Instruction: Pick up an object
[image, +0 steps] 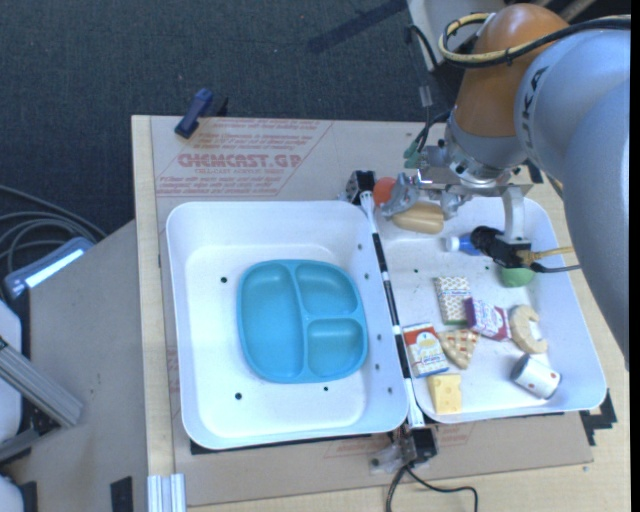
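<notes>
Tan and oval, a bread roll (419, 218) lies at the far left corner of the right bin (575, 330), directly beneath the gripper (428, 197); touching or apart, I cannot tell, nor how the gripper is set. Nearer the camera from it lie a cracker (452, 297) and cheese wedge (446, 392)

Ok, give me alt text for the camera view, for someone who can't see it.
A grey and orange robot arm reaches in from the right, its gripper low over a tan bread roll at the far end of the right bin, which holds small toy foods. The left bin holds a blue divided plate.
</notes>
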